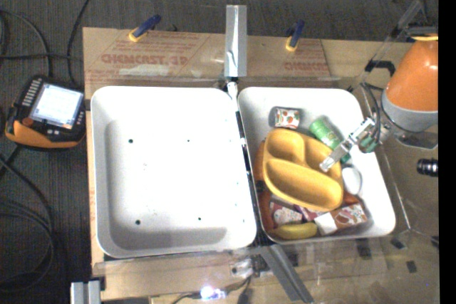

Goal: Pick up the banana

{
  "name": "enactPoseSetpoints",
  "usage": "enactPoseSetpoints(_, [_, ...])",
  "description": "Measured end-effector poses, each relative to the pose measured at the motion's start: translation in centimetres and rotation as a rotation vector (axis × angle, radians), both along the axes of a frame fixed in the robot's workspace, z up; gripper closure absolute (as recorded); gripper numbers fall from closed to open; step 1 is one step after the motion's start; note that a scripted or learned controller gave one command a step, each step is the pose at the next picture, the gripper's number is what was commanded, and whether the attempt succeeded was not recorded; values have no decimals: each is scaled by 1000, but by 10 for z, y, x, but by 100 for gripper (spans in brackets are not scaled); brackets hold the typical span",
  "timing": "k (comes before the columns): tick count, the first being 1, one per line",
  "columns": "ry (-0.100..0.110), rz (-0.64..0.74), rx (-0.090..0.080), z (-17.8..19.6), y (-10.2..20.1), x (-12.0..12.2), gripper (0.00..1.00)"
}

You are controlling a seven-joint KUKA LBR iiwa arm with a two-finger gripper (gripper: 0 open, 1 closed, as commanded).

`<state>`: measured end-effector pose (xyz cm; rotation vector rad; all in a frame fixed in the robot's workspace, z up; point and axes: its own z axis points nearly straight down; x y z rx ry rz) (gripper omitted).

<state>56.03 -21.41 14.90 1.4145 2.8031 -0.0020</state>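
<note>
We see two shallow white plastic bins side by side on a brown board bench (199, 57). The left bin (114, 153) shows bare white floor with a few dark specks. The right bin (385, 213) carries a cluster of things.

The small yellow banana (297, 230) lies flat along the near edge of the right bin, close to its near-left corner, long axis running with that edge. It touches or sits just beside a red and white printed packet (287, 213) behind it and a small white block (325, 223) on its right. Another red packet (350, 216) lies towards the near-right corner.

A large yellow plastic divided dish (296, 171) fills the middle of the right bin, tilted over the smaller things. Behind it, near the far edge, sit a small white carton with a red print (286, 117) and a green cylindrical can (325, 131) lying on its side. A white round cup (352, 179) rests by the dish's right rim.

The grey two-finger gripper (335, 156) reaches in from the bin's right edge, below the arm's orange band (417, 75), and hangs over the dish's right rim, well apart from the banana. We cannot tell how far its fingers stand apart; nothing visibly sits between them.
</note>
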Motion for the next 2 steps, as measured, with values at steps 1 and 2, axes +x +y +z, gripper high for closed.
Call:
enactPoseSetpoints(1, [-27,95,-9,-25,11,-3,0])
enactPoseSetpoints(2, [-36,91,-14,-30,16,-6,0])
